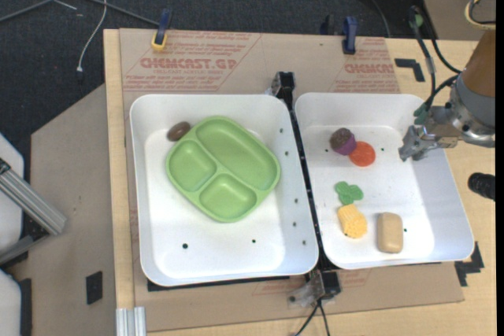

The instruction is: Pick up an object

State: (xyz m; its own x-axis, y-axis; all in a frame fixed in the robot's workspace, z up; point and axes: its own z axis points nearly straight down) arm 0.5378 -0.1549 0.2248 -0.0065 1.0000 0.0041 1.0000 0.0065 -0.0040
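Left bin (150,193): a green divided plate (223,168) sits near its middle, with a small brown object (179,131) just beside the plate's upper-left edge. Right bin (449,201): a purple object (342,140) touches an orange-red one (362,155); below these lie a green piece (347,191), a yellow corn-like piece (353,222) and a tan block (390,232). The gripper (413,147) hovers at this bin's right rim, beside the orange-red object, holding nothing; its finger spread cannot be told.
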